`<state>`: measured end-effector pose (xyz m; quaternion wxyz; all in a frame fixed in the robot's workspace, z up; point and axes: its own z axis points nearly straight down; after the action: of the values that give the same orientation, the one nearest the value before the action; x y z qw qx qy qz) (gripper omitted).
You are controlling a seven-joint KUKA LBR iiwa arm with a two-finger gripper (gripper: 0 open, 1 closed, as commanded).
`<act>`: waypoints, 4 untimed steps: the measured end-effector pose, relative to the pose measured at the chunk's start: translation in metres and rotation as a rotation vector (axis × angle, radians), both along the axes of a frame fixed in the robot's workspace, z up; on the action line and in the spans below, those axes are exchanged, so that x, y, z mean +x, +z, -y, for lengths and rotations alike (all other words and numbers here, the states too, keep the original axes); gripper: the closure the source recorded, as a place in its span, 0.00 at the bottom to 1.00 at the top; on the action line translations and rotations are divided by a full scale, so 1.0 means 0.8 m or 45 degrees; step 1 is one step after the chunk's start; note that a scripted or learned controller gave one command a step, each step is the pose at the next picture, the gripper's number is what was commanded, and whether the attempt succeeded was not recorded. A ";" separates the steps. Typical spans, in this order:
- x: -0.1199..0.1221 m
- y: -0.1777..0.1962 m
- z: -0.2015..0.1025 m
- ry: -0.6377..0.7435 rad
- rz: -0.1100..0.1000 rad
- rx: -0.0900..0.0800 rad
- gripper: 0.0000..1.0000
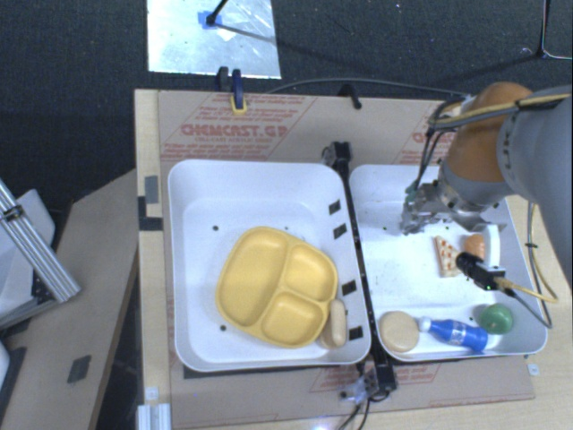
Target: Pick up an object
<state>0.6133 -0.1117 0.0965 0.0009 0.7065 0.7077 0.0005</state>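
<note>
Blue bottle [457, 332], gripper [417, 211] well apart.

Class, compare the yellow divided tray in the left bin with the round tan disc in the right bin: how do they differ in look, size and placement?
The yellow divided tray is bright yellow with three compartments; the round tan disc is pale tan and plain. The tray is far larger, covering much of the left bin; the disc takes only the near left corner of the right bin. A small beige piece lies against the tray's edge; a blue bottle lies beside the disc. Both lie flat.
</note>
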 end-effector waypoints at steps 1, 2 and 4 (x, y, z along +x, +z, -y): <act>-0.001 0.079 0.007 -0.002 0.008 -0.001 1.00; 0.001 0.148 0.008 0.003 0.007 -0.001 1.00; -0.032 0.133 -0.118 0.009 -0.003 0.004 1.00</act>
<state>0.5873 -0.0175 0.2028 -0.0010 0.7039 0.7103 0.0006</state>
